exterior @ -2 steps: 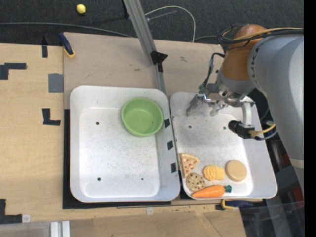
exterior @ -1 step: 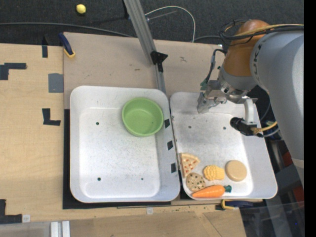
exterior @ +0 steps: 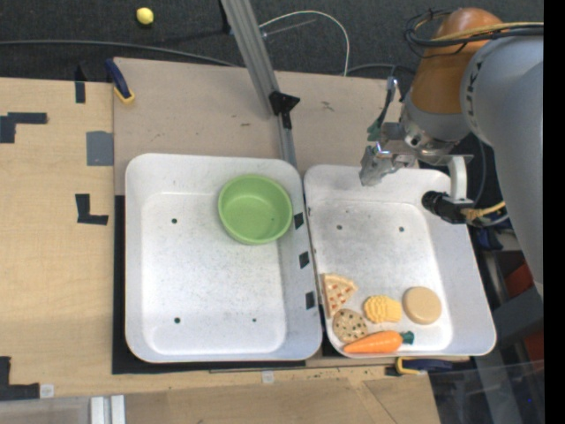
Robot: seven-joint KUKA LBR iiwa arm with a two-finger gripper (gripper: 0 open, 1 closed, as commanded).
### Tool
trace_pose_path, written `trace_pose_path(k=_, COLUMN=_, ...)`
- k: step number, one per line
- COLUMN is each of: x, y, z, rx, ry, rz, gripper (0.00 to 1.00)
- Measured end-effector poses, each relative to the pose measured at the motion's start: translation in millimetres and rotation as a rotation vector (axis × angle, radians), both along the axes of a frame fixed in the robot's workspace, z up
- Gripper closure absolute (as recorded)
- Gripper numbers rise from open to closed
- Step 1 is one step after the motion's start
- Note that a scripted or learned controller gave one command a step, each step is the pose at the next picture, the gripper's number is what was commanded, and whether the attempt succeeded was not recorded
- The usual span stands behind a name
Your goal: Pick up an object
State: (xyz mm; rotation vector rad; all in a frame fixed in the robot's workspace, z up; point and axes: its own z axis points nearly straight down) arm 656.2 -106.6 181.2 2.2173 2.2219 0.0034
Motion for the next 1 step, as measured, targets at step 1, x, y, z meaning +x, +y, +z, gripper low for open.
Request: trace_pose_path(k=1, x=0.4, y=11.1, z=51.8, rx=0.0, ry=-0.001, rz=0.001, gripper=1.0)
